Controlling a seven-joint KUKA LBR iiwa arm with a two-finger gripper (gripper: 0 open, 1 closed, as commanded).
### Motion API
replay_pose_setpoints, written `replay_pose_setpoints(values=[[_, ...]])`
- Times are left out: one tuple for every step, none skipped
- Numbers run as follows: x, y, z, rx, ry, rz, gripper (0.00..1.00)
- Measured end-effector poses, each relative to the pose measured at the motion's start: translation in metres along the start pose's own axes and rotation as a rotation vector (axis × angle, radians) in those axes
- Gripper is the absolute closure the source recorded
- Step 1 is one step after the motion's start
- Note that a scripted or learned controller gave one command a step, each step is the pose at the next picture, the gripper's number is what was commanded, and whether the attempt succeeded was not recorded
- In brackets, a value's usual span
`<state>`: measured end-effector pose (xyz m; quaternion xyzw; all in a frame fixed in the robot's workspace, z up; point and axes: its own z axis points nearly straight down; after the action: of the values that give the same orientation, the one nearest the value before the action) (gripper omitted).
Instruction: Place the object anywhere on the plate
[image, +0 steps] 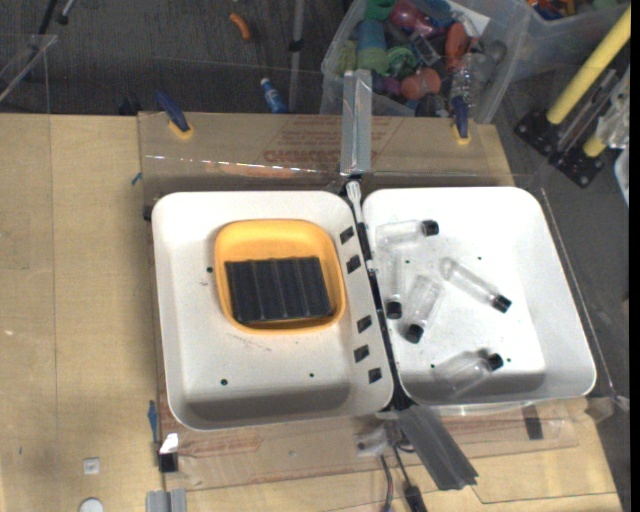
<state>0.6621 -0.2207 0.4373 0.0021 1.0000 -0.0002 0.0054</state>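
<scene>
**Desk:** What are you seeing on the bench?

**Operator:** I'm looking down on both bins. I can't tell how wide the pincer is standing or whether it has hold of anything, so I'm not claiming a grasp.

**Desk:** Then where are the task's things sitting?

**Operator:** The arm reaches in from the right, so I'm counting from that side. The right bin (520, 250) is the one the pincer would be meeting first. Clear vials with black caps are lying scattered in it: a slanted vial (478, 286) mid-bin, a top vial (408, 232), a bottom vial (470, 366), and a fourth one (420, 305) close to the divider (365, 290). All are lying on their sides, apart from one another.

**Desk:** And the plate?

**Operator:** The orange plate (275, 232) is sitting in the left bin (180, 300), across the divider, on the pincer's far side. A dark ribbed slab (278, 288) is lying flat on it, covering most of its middle.

**Desk:** So how far along are we?

**Operator:** I'm taking a vial to be the object, and no vial is on the plate. On that reading I'm judging that everything is left to do: picking, carrying across, releasing.
</scene>
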Motion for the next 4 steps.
replay_pose_setpoints(values=[[-0.004,-0.001,0.000,-0.001,-0.001,-0.440,1.00],[-0.006,0.000,0.000,-0.002,-0.001,-0.734,1.00],[-0.006,0.000,0.025,-0.007,0.004,-1.031,1.00],[-0.006,0.000,0.000,-0.005,-0.001,-1.377,1.00]])
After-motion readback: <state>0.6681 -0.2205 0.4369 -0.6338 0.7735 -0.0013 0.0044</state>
